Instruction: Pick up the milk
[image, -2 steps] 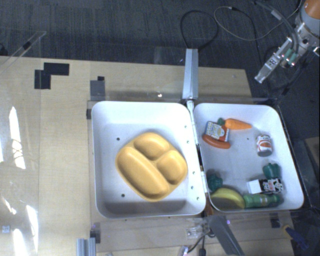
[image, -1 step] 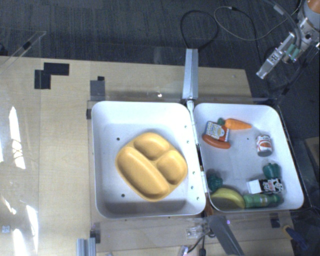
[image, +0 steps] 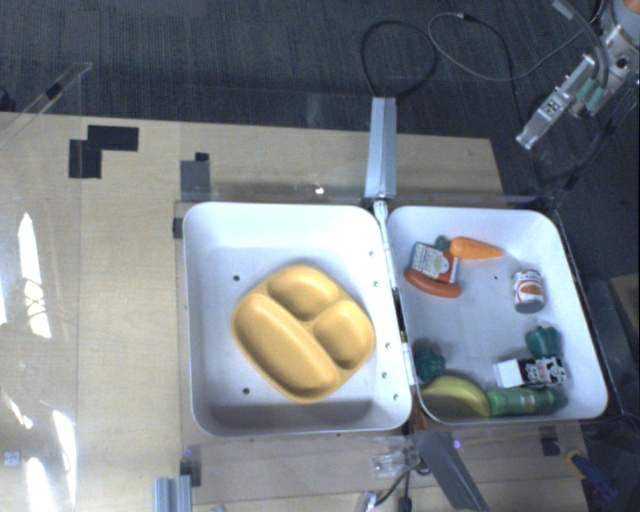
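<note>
While the gripper hangs at the top right corner, partly cut off, finger state impossible to tell, the milk lies in the right bin, near its lower right corner.

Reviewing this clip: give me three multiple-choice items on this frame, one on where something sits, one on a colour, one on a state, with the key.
1. Where is the small white milk carton with black cow patches?
A. left bin, beside the bread
B. right bin, near corner, above the green bottle
C. on the bench

2. What colour is the large lumpy bread loaf in the left white bin?
A. yellow
B. red
C. blue

3. How does the grey gripper stand to the milk?
A. clamped on it
B. touching its top
C. far off, outside the bins

Key: 1 B, it lies in the right white bin against the green bottle; 2 A, yellow all over; 3 C, it hangs beyond the far right corner.
</note>
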